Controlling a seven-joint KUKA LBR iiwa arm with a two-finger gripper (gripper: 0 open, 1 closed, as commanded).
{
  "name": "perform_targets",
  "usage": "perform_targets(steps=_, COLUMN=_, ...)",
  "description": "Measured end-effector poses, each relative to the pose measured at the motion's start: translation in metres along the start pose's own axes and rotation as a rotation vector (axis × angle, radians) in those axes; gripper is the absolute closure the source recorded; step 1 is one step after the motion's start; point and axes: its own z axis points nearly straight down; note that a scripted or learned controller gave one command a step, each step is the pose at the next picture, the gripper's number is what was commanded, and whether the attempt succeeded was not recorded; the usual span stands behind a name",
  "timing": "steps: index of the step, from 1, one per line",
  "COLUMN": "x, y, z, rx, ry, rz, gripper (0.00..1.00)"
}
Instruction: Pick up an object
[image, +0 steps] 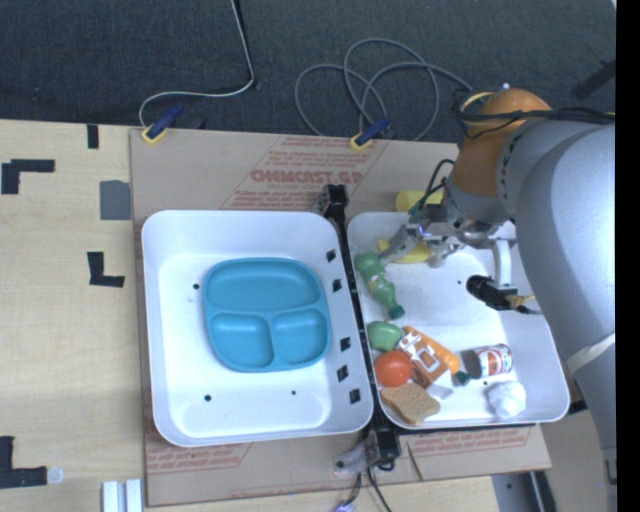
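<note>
- We see the grey arm (560, 200) coming in from 3 o'clock, with its orange band (490, 150) above the wrist, over the far part of the right bin (540, 400).
- The end effector (425, 235) is low at the 12 o'clock end of this bin, close to a yellow object (425, 255) that lies there; we cannot tell how far it is open, and we see nothing clearly between it.
- A green bottle (378, 280) lies along the bin's 9 o'clock wall, tilted, just beside the end effector.
- Toward 6 o'clock the things are crowded together: a green round piece (383, 334), a red tomato-like ball (393, 370) touching it, an orange and white box (428, 355), and a brown slice like toast (410, 404).
- A small can with a red label (490, 361) lies on its side near the 3 o'clock wall, and a white lumpy object (507, 399) sits in the corner at 5 o'clock.
- The left bin (170, 260) carries a blue divided plate (266, 312) in its middle, well apart from the arm.
- Both bins stand on a cardboard sheet (250, 175) on the desk (60, 300); thin cables (380, 80) lie at 12 o'clock behind it.
</note>
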Motion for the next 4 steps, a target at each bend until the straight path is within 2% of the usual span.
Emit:
perform_targets(steps=1, x=0.010, y=-0.001, z=-0.002, rx=-0.004, ry=-0.021, rz=0.008, gripper=0.00)
perform_targets(steps=2, x=0.048, y=-0.115, z=-0.098, rx=-0.012, ry=0.000, rz=0.003, gripper=0.00)
perform_targets(steps=3, x=0.006, y=-0.185, z=-0.052, rx=-0.008, ry=0.000, rz=0.005, gripper=0.00)
perform_targets(steps=4, x=0.030, y=-0.182, z=0.001, rx=-0.013, ry=-0.001, rz=0.004, gripper=0.00)
